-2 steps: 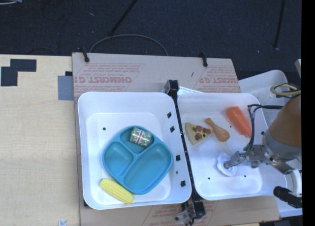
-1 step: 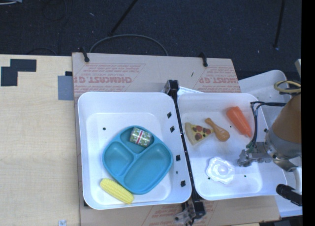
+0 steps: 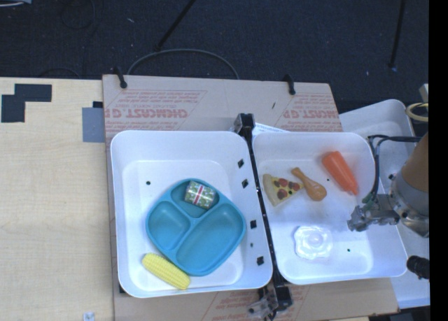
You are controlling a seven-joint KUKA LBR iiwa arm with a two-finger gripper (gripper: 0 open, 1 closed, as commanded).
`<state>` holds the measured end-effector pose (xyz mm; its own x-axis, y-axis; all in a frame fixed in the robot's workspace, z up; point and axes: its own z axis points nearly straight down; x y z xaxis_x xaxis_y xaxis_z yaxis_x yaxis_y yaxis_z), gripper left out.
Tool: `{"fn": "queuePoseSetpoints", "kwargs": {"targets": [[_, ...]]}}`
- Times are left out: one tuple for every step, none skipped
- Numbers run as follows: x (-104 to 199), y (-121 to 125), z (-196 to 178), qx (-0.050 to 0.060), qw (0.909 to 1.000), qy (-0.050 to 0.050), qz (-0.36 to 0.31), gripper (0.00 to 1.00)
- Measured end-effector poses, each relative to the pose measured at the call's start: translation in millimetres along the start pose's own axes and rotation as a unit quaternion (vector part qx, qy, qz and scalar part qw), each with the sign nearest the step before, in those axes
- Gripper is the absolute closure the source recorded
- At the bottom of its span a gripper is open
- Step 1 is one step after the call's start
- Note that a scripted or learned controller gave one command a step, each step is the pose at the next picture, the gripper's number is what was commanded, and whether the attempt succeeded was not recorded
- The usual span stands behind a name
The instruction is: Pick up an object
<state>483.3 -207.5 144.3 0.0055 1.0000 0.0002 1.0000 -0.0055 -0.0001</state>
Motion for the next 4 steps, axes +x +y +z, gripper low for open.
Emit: {"fn": "queuePoseSetpoints", "kwargs": {"targets": [[0, 2, -63, -0.002, 1.0, -0.001, -0.003, 1.0], [0, 2, -66, 0.001, 1.0, 0.0, -0.003, 1.0], [55, 17, -58, 0.001, 1.0, 0.002, -0.005, 1.0], [97, 36, -59, 0.001, 1.0, 0.001, -0.005, 1.0]]}}
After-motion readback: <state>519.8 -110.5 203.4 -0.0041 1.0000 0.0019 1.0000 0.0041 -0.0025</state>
